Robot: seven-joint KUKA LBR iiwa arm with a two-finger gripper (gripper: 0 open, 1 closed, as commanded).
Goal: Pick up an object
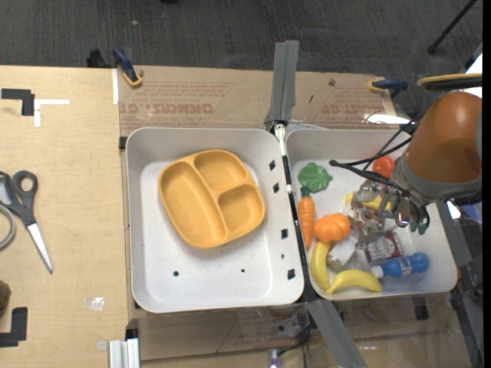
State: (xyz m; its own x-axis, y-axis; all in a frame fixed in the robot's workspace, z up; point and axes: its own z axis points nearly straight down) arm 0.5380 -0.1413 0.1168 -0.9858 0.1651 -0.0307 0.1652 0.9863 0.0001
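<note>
Gripper (374,222) hangs low in the right bin (441,278), deep in the pile, and whether it is open or closed I cannot tell from up here. No single target is singled out; the nearest candidates are the orange (331,227) just to its left, a red-labelled packet (381,248) right beneath it, and something yellow (365,200) by the wrist. Risk, as I judge it: things lie so tight that a close could catch two at once, or nudge the round orange away and come up with nothing. Further out sit the banana (345,280), blue bottle (400,265), carrot (306,217) and green leaf (314,176). Cables (360,167) trail over the bin. Left bin (146,282) holds a yellow plate (212,197); scissors (28,215) lie on the bench.
</note>
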